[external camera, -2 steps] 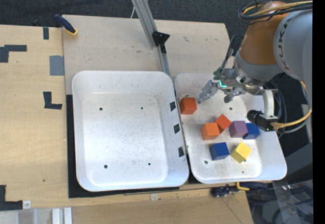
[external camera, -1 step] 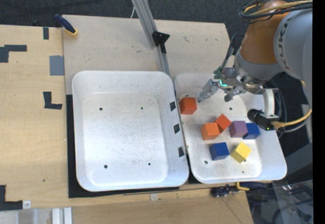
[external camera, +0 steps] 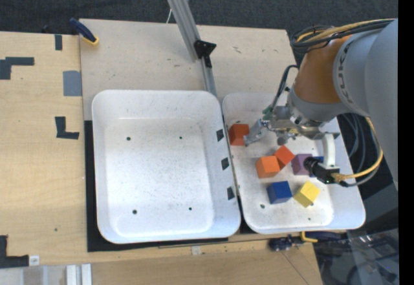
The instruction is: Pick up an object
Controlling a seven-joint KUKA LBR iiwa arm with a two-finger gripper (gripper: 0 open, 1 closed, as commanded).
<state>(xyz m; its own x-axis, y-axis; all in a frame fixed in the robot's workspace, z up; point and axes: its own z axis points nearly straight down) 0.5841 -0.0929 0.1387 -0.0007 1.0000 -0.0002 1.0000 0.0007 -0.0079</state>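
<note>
The claw [external camera: 259, 132] is hanging low in the right bin [external camera: 346, 216], finger state impossible to tell, just beside the red block [external camera: 238, 134], which is lying ungrasped, so lifting remains.

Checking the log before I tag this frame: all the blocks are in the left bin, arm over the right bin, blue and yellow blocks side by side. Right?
Not quite. The camera view shows the blocks in the right bin, not the left bin. The rest holds: the arm is over the right bin, and the blue block and yellow block sit side by side.
</note>
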